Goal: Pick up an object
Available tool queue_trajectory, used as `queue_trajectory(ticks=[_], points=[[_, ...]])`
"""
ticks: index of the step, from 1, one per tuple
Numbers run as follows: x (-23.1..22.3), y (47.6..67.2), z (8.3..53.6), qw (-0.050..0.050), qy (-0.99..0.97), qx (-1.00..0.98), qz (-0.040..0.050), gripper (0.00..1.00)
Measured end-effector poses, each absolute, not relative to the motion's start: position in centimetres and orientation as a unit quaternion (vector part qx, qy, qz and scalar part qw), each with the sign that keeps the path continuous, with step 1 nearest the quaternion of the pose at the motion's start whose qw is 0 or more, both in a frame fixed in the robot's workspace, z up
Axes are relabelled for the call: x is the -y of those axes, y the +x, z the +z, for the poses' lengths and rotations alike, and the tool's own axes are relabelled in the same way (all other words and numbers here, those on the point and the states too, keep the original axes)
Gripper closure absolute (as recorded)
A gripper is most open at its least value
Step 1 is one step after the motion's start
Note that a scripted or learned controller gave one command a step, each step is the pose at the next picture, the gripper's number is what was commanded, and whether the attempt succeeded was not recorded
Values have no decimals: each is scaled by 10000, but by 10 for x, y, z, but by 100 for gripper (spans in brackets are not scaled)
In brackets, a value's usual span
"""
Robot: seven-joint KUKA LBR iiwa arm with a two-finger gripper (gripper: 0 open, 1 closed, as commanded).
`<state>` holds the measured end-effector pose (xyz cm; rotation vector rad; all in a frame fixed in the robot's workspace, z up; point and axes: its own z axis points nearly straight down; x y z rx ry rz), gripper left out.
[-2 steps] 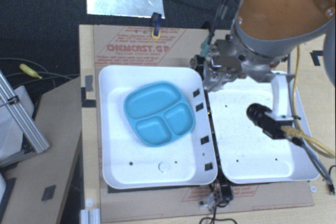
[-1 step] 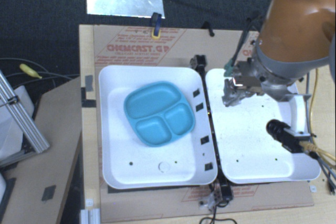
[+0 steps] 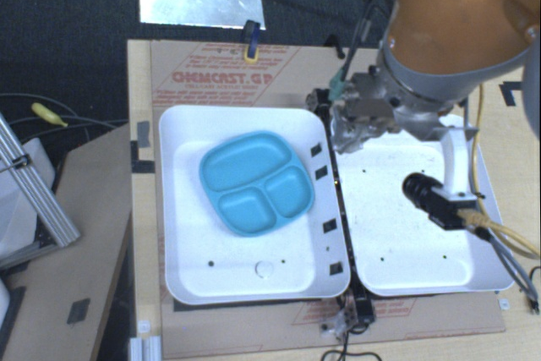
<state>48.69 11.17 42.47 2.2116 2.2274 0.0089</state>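
A light blue plate (image 3: 254, 182) with three compartments lies flat in the middle of the left white bin (image 3: 182, 266). My gripper (image 3: 353, 129) hangs under the grey and orange arm (image 3: 456, 4), over the far left corner of the right bin (image 3: 423, 266), just right of the wall between the two bins. It is to the right of the plate and apart from it, with nothing seen in its hold. Its tips are hidden among the wrist hardware.
A black cylinder (image 3: 427, 197) on a white bracket (image 3: 456, 161) juts from the arm over the right bin. A faint small round mark (image 3: 265, 269) sits near the left bin's front. Cables (image 3: 507, 245) trail off the right bin's edge. Both bins rest on cardboard (image 3: 224, 72).
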Motion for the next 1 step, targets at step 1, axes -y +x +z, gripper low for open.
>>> queue_trajectory(ticks=[1], points=[[-68,487,400,7,7081,-7061,4,100]])
